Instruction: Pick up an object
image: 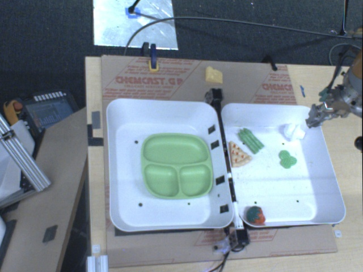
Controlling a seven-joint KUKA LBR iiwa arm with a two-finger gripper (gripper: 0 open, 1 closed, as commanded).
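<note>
A single fixed camera is mounted above the table [187, 72] and looks down at a slant, from moderate distance. Both white bins fall fully within the frame: the left bin [122, 152] sits near centre, the right bin [323, 174] toward the right edge. The far side of the table lies at the top of the frame, with dark floor [45, 27] beyond it. The arm [346, 95] enters from the right edge.

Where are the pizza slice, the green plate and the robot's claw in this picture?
pizza slice [239, 154], camera view, middle of its topping.
green plate [174, 149], camera view, floor of its large top compartment.
gripper [316, 117], camera view, at its tip over the right bin's edge.
</note>
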